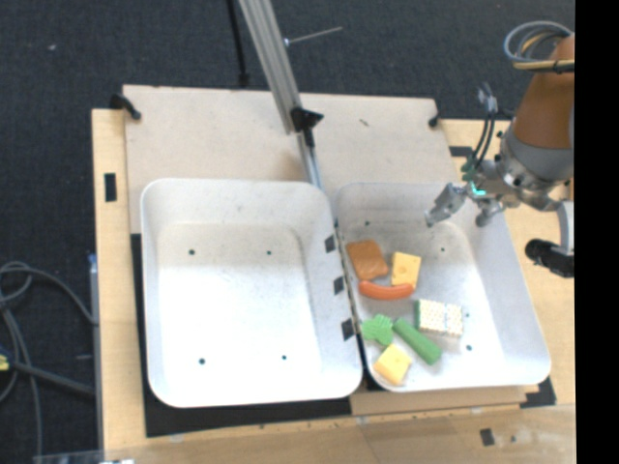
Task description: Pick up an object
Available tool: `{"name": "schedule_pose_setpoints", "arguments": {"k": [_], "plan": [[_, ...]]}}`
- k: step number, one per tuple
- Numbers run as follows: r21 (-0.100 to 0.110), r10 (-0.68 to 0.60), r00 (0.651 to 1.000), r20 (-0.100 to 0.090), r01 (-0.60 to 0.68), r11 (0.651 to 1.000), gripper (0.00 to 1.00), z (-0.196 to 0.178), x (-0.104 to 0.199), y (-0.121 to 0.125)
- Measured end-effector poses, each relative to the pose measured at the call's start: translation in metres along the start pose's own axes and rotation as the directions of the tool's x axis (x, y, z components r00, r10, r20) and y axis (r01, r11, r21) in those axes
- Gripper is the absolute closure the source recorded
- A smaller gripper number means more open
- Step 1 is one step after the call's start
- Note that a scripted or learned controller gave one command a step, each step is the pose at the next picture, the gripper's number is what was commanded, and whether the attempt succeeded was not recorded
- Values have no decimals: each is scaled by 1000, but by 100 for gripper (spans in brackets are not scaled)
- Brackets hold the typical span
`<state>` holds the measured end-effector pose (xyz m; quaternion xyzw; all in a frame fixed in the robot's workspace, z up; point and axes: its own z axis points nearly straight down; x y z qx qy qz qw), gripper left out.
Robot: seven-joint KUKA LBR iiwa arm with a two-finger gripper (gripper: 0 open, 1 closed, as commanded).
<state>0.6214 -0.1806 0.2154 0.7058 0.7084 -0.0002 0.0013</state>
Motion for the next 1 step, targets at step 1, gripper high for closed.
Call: {"name": "schedule_pose_setpoints", "arguments": {"k": [1], "plan": [[6, 5, 1000, 0, -5, 1000, 0, 52, -6, -10]]}}
